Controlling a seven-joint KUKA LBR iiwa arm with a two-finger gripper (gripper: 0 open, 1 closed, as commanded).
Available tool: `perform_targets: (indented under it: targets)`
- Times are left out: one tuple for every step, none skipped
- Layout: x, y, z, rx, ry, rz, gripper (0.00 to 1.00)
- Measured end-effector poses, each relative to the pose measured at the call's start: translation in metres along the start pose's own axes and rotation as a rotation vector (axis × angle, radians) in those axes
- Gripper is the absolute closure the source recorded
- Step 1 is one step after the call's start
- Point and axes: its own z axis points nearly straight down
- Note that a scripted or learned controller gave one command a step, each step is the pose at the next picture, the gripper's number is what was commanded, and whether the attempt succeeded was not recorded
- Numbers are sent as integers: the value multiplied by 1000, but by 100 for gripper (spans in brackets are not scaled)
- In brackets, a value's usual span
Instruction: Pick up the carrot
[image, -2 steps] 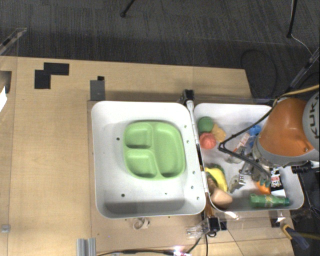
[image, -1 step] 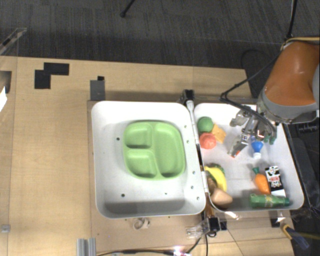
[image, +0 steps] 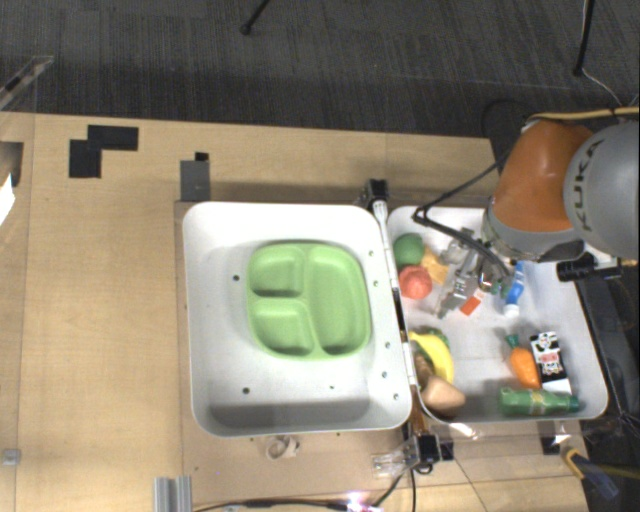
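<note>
The carrot (image: 524, 367) is orange with a small green top and lies in the right bin (image: 590, 330), near its front right. A black and white box touches its right side, and a green bottle lies just in front of it. My gripper (image: 461, 297) hangs over the middle of the right bin, up and to the left of the carrot and well apart from it. It is close to a red ball-shaped fruit (image: 415, 284).
The right bin also holds a green round fruit (image: 407, 249), a yellow piece (image: 435, 266), a blue item (image: 514, 292), a banana (image: 436, 353), a tan lump (image: 444, 398), the green bottle (image: 538, 401) and the box (image: 548, 358). In the left bin (image: 215, 400) lies a green divided plate (image: 305, 298).
</note>
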Motion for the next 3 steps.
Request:
perform_targets:
  targets:
    - [-41, 33, -10, 5, 13, 385, 0]
    - [6, 15, 9, -1, 3, 556, 0]
    - [-8, 10, 10, 2, 5, 805, 0]
